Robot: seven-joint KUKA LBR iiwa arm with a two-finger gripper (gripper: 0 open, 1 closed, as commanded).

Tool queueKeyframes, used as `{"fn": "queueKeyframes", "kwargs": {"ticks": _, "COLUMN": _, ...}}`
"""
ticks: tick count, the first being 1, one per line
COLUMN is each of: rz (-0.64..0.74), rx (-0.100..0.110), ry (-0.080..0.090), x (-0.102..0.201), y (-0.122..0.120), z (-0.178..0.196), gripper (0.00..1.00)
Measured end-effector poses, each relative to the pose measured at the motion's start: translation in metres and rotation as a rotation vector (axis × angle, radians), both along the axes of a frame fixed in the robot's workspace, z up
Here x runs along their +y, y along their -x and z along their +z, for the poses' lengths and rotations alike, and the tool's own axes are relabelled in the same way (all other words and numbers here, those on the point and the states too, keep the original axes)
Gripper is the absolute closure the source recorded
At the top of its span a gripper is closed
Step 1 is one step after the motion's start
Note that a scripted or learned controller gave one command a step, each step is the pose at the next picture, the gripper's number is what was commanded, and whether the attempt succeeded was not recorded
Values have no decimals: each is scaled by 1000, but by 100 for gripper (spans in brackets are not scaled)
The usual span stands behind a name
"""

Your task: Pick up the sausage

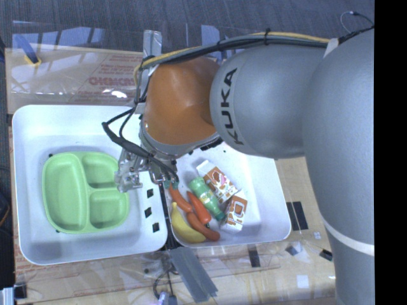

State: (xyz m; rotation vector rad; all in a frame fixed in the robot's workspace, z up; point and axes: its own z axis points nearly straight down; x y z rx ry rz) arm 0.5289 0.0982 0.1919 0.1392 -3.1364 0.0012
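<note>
Two white bins: the left bin holds one green divided plate; the right bin holds one banana, two sausages, one green bottle, and two small cartons at three o'clock.

I can read "KUKA" in dark capital letters on the grey arm, running up its side next to the orange band. On the clear plastic sheet behind the bins I see red printing, but it appears reversed and too faint for me to make out. The small cartons in the right bin carry printed pictures, and any wording there is too small for me to read.
</note>
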Motion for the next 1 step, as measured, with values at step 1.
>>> {"fn": "queueKeyframes", "kwargs": {"ticks": 1, "rz": -89, "rx": -1, "ry": 0, "x": -113, "y": 15, "z": 0, "gripper": 100}}
